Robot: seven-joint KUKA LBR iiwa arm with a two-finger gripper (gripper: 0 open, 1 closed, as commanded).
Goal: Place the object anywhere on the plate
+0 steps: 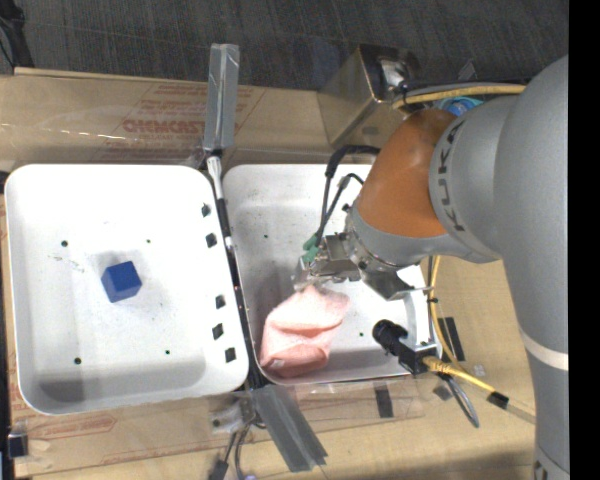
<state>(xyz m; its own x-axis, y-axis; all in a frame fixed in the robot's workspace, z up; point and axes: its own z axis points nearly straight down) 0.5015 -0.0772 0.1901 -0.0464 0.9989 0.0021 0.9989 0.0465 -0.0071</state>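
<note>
Jaws apparently touching pink plate, arm bent.

Grey KUKA arm, orange band above the wrist.

Smooth, rounded grey casing with dark "KUKA" lettering near the band; glossy orange section bulging like a dome. Black cables looping down along the wrist toward a small metallic gripper with a touch of green at its side. Yellow and blue wiring tucked along the upper edge of the casing.
</note>
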